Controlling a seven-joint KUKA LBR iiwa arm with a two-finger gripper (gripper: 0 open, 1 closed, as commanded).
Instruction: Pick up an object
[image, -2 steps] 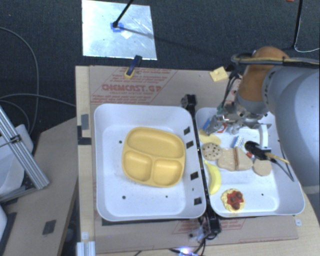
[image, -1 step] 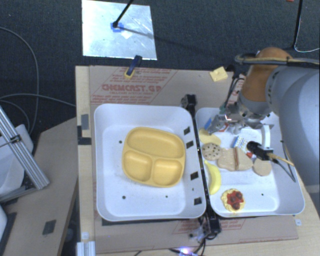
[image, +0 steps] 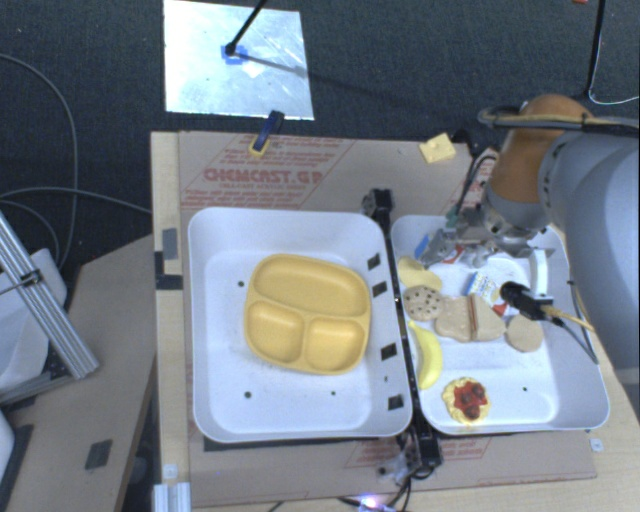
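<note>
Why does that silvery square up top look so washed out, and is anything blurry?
Camera view: the silvery sheet catches glare from the overhead light and bleaches out; the white bins also look bright; the arm, nearest the lens, looks soft; the yellow tray stays fairly crisp.

Right bin (image: 585, 395) crowded with toy food; near corner free.

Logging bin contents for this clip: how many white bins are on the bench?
2. The left bin holds a yellow divided plate; the right bin holds toy food items, partly hidden by the arm.
</note>
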